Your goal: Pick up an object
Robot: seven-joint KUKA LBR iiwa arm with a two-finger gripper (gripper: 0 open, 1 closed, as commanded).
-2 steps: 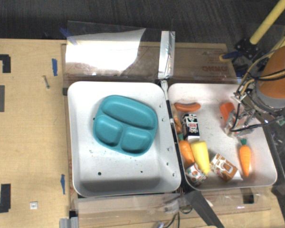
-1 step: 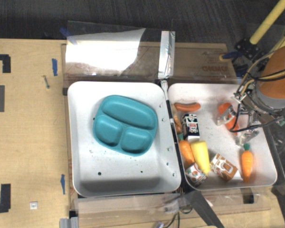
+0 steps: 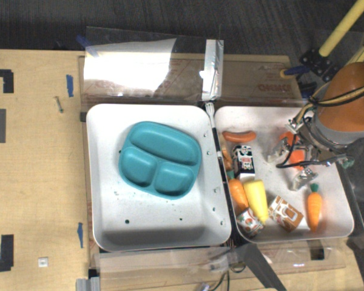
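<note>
Two bins: shallow white trays (image 3: pixel 103 180) with rounded corners, side by side on a tan, board-like surface (image 3: pixel 30 180); the left one lies well left of the jaws, the right one (image 3: pixel 337 226) under them.
Left bin contents: a teal divided plate (image 3: pixel 161 158), smooth, rounded, with three compartments; far left of the jaws.
Clear sheet: glossy, transparent plastic (image 3: pixel 130 68) behind the left bin, catching glare.
Right bin, left column: a reddish sausage-shaped piece (image 3: pixel 238 136) at the top, a small black-and-white printed carton (image 3: pixel 246 161) below it, then an orange carrot shape (image 3: pixel 238 193) touching a smooth yellow corn-like cylinder (image 3: pixel 256 200); all left of the jaws.
Right bin, front edge: a small round printed piece (image 3: pixel 249 222) and a brown-and-white printed box (image 3: pixel 286 213), tilted; below and left of the jaws.
Task's thing: no single object is singled out; the nearest candidates are a small orange piece (image 3: pixel 294 155) just left of the jaws and a carrot with a green top (image 3: pixel 314 206), upright along the bin's right side, just below them.
Arm: grey wrist with an orange band (image 3: pixel 346 105), entering from the right and pointing down into the right bin's upper right part, cables looping beside it.
Jaws (image 3: pixel 304 173): low over the bin floor; whether they are released, clenched or grasping something cannot be told.
</note>
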